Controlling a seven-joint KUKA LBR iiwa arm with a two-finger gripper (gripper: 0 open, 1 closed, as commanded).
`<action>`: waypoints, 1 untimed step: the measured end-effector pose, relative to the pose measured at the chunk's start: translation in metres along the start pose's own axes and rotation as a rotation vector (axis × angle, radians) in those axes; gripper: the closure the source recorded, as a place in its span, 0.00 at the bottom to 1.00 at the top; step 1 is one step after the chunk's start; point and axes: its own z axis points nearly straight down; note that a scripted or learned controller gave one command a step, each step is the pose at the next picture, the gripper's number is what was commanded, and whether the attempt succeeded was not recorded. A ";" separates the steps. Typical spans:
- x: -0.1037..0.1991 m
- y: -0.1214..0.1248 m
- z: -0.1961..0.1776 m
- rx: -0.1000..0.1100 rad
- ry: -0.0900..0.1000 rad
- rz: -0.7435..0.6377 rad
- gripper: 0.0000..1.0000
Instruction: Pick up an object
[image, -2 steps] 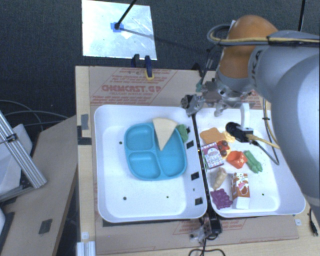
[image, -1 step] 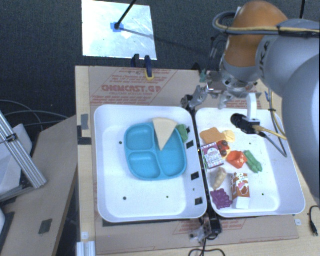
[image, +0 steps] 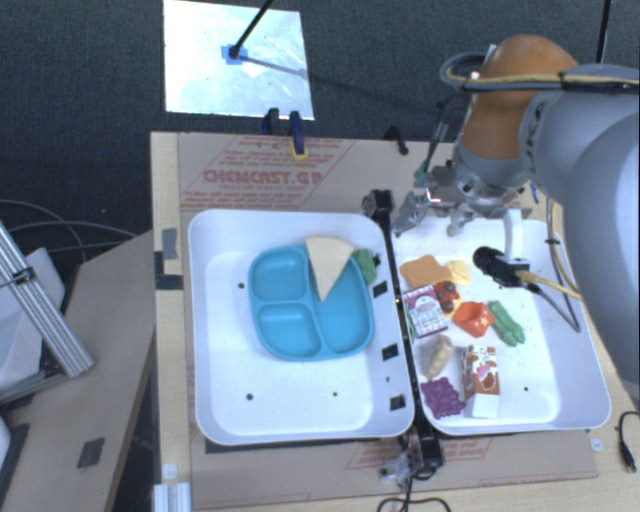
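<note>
All places here are given from the orange pepper (image: 472, 318), which lies near the middle of the right bin (image: 570, 395).

Nearest the camera, on the near side of the pepper, a red and white carton (image: 482, 380) lies flat. The purple grapes (image: 443, 397) are touching its left edge, near and left of the pepper. A beige lump (image: 437, 355) lies just beyond the grapes, still near-left of the pepper.

A green pod (image: 505, 323) lies just right of the pepper and seems to touch it. Left of the pepper, by the bin's left wall, is a pink packet (image: 425, 311). A small red piece (image: 446, 293) sits between the packet and the pepper, a little farther back.

Farther than the pepper and to its left lies an orange slice (image: 424, 270), with a yellow piece (image: 458, 270) just beside it.

Well left of the pepper, in the left bin (image: 225, 400), is a blue tray (image: 300, 320). A pale wedge (image: 330, 260) rests over the tray's far right corner, and a green bit (image: 365, 265) lies against the wedge's right side.

The gripper (image: 437, 212) is beyond the pepper, at the far end of the right bin, just past the slice. Whether it is released or clenched cannot be told from this angle, and nothing can be made out in its grasp. All the pickable things lie in the bins. The grey arm (image: 585, 140) comes in from far right of the pepper.
</note>
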 end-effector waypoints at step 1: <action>-0.009 0.000 -0.002 -0.002 0.000 -0.001 0.00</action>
